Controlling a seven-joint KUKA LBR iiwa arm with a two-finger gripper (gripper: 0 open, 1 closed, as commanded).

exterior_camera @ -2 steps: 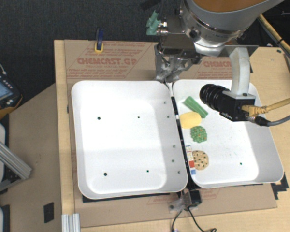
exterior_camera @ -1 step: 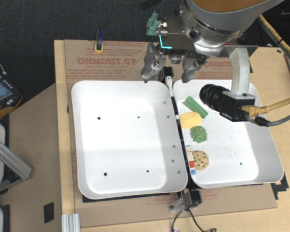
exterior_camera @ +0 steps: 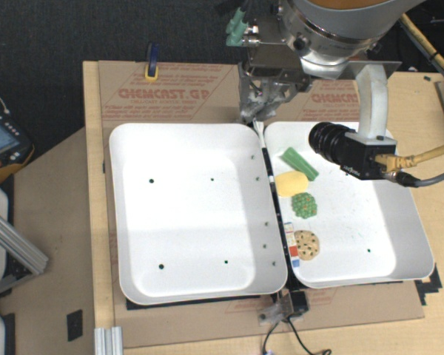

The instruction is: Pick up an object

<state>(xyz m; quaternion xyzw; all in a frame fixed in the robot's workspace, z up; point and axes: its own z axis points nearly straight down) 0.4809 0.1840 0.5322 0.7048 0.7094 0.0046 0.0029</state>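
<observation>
A tabletop [exterior_camera: 66, 198] covered with brown cardboard carries 2 shallow white bins side by side. The left bin [exterior_camera: 189, 213] shows a bare white floor with 4 small dark dots. At the far left corner of the cardboard sits a small blue and yellow clamp [exterior_camera: 152, 63].

The right bin [exterior_camera: 370, 242] holds 4 small objects in a column near its left wall. Farthest is a green bar [exterior_camera: 299, 162], lying at a slant. Just nearer lies a yellow piece [exterior_camera: 290, 183], touching or almost touching the bar. Below it is a green round knobbly piece [exterior_camera: 304, 205], and nearest of all a tan speckled cookie [exterior_camera: 306, 244]. A small red and white thing by the cookie, at the wall between the bins, is too small to identify.

The pincer [exterior_camera: 257, 113] hangs over the far end of the seam between the 2 bins, well apart from all 4 objects. Its fingers are dark and blurred against the cardboard, so their spacing cannot be told; nothing is seen between them. The arm's grey and orange body is cut off by the top edge. A black cylinder [exterior_camera: 340, 148] on a white bracket hangs over the right bin's far part, hiding some of its floor.
</observation>
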